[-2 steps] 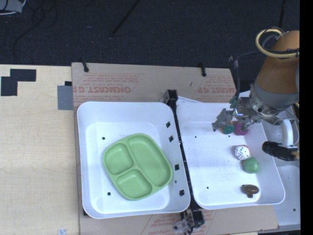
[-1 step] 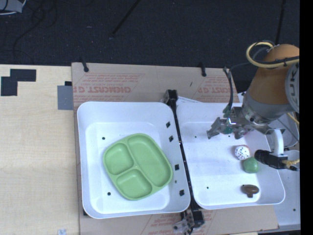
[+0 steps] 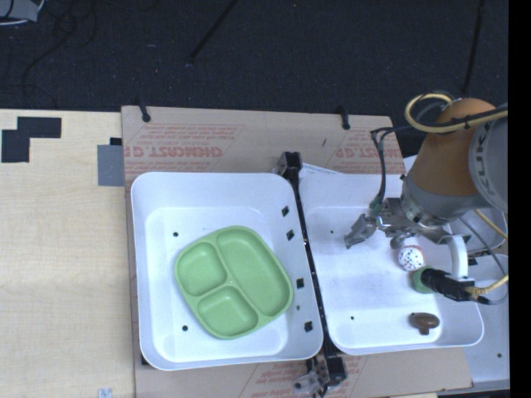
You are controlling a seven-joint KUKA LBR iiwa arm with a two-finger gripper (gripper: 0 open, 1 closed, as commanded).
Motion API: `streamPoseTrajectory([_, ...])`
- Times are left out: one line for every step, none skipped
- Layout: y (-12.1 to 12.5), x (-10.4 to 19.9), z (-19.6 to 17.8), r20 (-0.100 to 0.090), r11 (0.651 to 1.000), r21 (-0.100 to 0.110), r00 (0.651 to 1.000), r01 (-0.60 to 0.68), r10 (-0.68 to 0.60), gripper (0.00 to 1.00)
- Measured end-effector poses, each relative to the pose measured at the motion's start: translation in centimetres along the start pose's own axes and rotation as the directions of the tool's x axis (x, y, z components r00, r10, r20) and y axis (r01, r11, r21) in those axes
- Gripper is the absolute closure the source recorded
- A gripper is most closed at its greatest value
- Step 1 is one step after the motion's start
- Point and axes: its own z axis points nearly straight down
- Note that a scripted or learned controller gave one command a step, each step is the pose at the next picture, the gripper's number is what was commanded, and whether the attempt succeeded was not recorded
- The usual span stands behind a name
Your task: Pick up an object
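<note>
the gripper [image 3: 358, 232] hangs low over the right bin [image 3: 365, 305], near its back edge. i cannot tell if it is spread apart or pinched together. a small white ball [image 3: 411, 259] sits just beside it, toward the bin's right edge. the ball is round, so it has no long side. a brown thing [image 3: 425, 322] lies farther off, by the front right corner.

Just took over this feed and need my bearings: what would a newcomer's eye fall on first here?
The pale green three-compartment plastic plate fills much of the left white bin. The grey arm with its orange band reaches into the right white bin, gripper over its upper middle. Near the gripper lie a small white dotted ball and, nearer the front corner, a small brown lump.
</note>
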Motion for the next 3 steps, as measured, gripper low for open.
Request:
streamPoseTrajectory([0.3,0.1,4.4,0.000,1.000,0.000,1.000,0.000,0.000,0.00])
streamPoseTrajectory([0.3,-0.1,3.2,0.000,1.000,-0.003,1.000,-0.005,0.005,1.00])
streamPoseTrajectory([-0.7,-0.1,-2.4,0.001,1.000,-0.010,1.000,-0.006,0.006,1.00])
